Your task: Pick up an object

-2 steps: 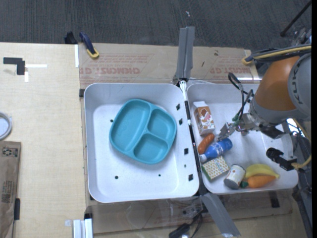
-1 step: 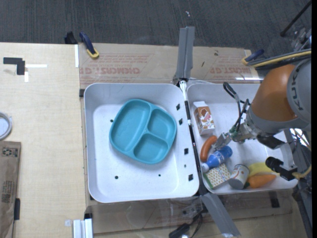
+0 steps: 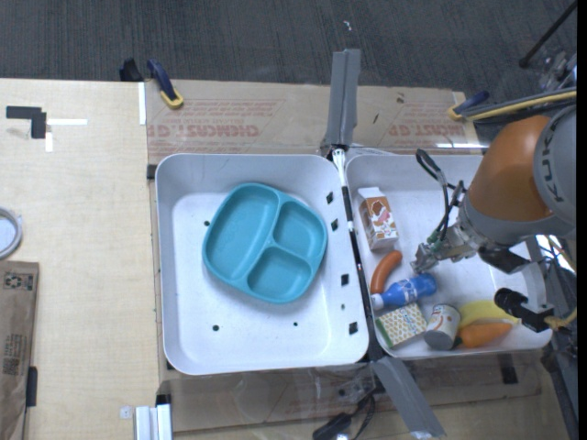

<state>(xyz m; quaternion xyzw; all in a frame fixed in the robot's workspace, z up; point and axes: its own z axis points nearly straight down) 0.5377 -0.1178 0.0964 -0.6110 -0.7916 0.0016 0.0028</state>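
Note:
My gripper [image 3: 427, 257] hangs over the middle of the right bin [image 3: 404, 168], just above the blue bottle [image 3: 404, 291] and right of the orange sausage [image 3: 385, 270]. A small carton [image 3: 377, 218] lies further back. Along the front lie a patterned packet [image 3: 403, 324], a grey can [image 3: 443, 326], a yellow banana [image 3: 487, 313] and an orange carrot-like piece [image 3: 483, 334]. The orange-banded arm [image 3: 514, 181] covers the bin's right side.
The left bin [image 3: 174, 273] holds a blue divided plate [image 3: 266, 242]. A grey divider post [image 3: 344, 99] stands between the bins at the back. Cardboard and clamps lie behind the bins. A tape roll [image 3: 7, 235] sits at the far left.

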